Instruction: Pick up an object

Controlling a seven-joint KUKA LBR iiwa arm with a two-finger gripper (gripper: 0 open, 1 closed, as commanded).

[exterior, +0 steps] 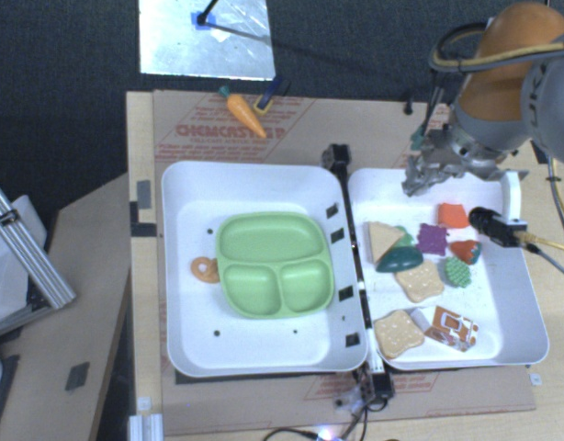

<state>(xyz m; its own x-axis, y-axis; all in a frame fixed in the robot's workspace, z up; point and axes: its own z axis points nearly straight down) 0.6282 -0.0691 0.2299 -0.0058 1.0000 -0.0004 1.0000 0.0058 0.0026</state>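
Gripper (418,184) above the right bin's (525,324) far left corner; finger spread cannot be told, and nothing visible in its grasp. Toy foods lie below: orange block (453,215), purple piece (433,239), bread slice (398,333). Green tray (273,265) occupies left bin (186,246).

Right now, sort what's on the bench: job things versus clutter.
Job: gripper; right bin toys: purple block, orange block, dark green piece, toast.
Lying about: green tray and pretzel in left bin; carrot outside.
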